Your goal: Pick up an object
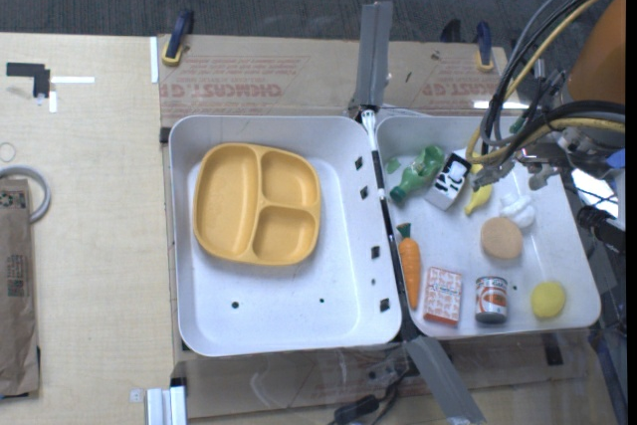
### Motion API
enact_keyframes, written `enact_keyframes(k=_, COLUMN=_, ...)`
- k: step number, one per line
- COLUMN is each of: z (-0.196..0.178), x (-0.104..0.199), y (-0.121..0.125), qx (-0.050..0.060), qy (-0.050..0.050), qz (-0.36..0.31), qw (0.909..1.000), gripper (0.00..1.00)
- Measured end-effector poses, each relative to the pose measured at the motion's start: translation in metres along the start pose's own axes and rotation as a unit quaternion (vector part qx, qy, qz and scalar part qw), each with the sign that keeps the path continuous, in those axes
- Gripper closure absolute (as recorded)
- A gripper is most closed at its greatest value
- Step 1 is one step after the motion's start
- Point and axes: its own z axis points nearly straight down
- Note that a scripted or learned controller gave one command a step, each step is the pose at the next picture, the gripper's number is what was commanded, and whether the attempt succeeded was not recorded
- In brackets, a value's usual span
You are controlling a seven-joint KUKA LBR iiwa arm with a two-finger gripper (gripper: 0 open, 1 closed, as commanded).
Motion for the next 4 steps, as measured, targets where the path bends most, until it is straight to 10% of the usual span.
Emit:
enact_keyframes(k=1, z=0.019, x=-0.057, y=0.066, qx=-0.001, qy=-0.001, qz=-0.024, qw=0.9997, gripper=0.0)
enact_keyframes(k=3, z=0.131, x=-0.02, y=0.092, qx=-0.003, qy=-0.001, qz=-0.112, qw=0.9937, gripper=0.0)
enact_keyframes(k=4, z=0.076, x=0.009, y=0.092, qx=-0.003, qy=-0.001, qz=-0.141, qw=0.99, gripper=0.0)
